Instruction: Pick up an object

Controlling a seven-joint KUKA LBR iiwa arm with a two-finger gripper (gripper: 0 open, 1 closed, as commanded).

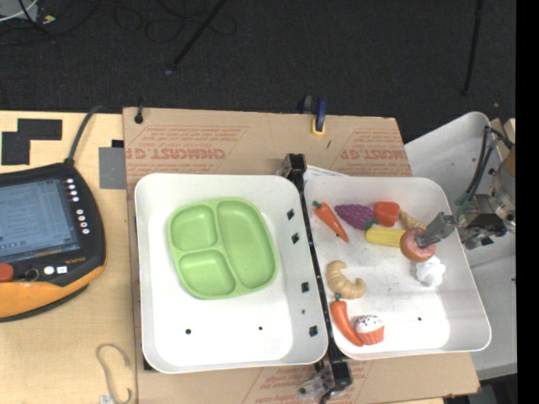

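I see two bins (221, 343) of smooth, glossy white plastic on matt brown cardboard (253, 141). The green tray (222, 248) looks like smooth, slightly shiny plastic. The toy food, such as the carrot (330, 220) and corn (384, 237), looks like glossy plastic. The bench (50, 343) looks like pale wood.

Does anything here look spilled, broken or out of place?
Nothing stands out. The toy foods, such as the carrot and croissant, lie loose in the right bin; the green tray sits flat in the left bin.
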